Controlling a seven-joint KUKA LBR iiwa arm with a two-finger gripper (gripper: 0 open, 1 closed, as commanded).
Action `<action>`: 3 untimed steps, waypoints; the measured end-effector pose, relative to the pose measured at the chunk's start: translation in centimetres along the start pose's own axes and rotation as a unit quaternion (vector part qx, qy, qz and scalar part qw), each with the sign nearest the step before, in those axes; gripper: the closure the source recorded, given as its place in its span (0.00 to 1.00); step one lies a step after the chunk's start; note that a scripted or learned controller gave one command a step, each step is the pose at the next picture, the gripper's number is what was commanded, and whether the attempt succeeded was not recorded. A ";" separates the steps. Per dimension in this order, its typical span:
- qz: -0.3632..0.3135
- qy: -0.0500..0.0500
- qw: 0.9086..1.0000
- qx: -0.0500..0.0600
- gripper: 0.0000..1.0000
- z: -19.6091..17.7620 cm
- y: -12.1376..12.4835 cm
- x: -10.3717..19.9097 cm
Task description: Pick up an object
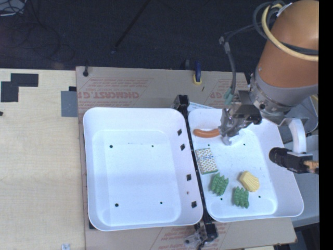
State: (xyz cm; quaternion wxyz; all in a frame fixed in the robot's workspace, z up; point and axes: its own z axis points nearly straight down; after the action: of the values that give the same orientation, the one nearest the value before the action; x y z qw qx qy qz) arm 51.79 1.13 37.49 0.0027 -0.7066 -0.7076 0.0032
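The gripper (227, 138) is poised low beside the orange sausage (206, 133), presumably for a grasp; whether its fingers are spread cannot be told.

1. This looks like a robotics lab or test cell, not a home or shop.
2. A grey industrial arm with an orange band (291, 35) reaches in from the right of the frame, with cables (233, 66) looped along it.
3. Two shallow white bins (99, 165) sit side by side at the centre, on a cardboard sheet (130, 87) laid over a pale wooden bench (36, 165).
4. Black and grey patches (21, 85) are stuck on the bench at the upper left, perhaps markers, though the view is too coarse to tell.
5. Loose wires (21, 1) lie on the dark floor along the top of the frame.
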 end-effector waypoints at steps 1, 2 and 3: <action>0.000 0.000 1.000 0.002 1.00 -0.9 0.0 -0.1; -0.001 0.000 1.000 0.003 1.00 -1.8 0.0 -0.3; -0.001 0.000 1.000 0.000 1.00 2.4 -1.1 4.2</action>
State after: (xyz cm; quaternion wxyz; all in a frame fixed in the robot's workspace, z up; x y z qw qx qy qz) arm 50.68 5.33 35.08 0.0030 -0.7058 -0.7084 0.0028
